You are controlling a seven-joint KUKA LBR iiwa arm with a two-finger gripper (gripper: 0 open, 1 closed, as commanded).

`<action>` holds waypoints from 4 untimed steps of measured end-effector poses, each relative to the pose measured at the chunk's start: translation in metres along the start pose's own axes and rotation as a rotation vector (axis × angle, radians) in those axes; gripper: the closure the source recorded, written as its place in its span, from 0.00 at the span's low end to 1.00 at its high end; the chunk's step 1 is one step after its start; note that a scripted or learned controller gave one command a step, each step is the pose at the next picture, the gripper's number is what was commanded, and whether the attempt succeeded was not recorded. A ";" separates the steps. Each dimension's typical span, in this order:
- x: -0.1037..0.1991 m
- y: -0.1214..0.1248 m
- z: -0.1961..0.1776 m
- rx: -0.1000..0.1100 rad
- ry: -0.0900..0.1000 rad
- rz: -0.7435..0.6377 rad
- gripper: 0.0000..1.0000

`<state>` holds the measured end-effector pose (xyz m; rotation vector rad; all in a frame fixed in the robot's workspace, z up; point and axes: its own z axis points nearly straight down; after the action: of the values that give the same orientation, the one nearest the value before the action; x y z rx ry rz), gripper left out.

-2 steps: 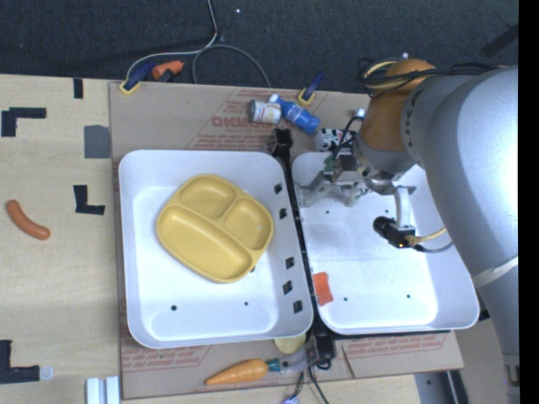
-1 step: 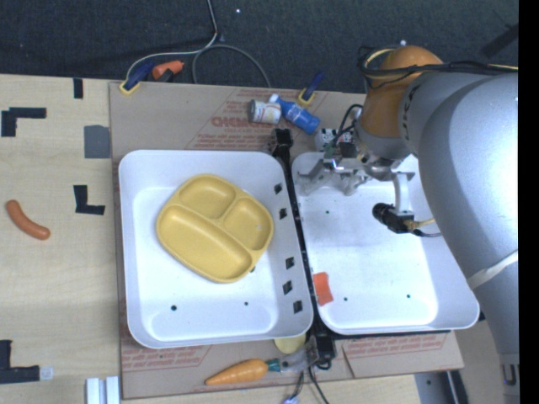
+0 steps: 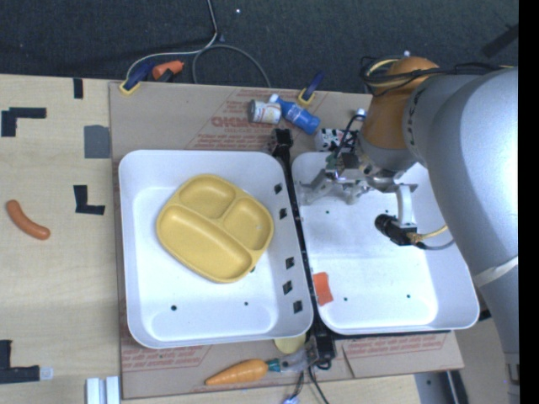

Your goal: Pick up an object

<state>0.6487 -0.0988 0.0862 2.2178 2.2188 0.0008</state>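
Right bin (image 3: 421,310): arm (image 3: 472,141) over back corner, fingertip state perhaps hidden

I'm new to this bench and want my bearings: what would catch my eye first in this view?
The yellow divided plate lying in the left bin stands out most. Next is the big grey arm reaching in from the right, its pincer over the far end of the right bin. A small orange block sits at that bin's left edge.

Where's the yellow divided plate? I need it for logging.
The yellow divided plate lies in the left bin, toward its far side, left of the divider.
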 end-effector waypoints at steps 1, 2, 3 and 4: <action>0.000 0.020 0.001 0.002 0.002 -0.002 0.00; 0.001 -0.028 -0.001 0.001 0.001 0.000 0.00; 0.004 0.018 0.001 0.000 0.002 -0.002 0.00; 0.061 -0.052 -0.105 0.001 0.006 -0.005 0.00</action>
<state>0.5968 -0.0375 0.1904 2.2159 2.2273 0.0064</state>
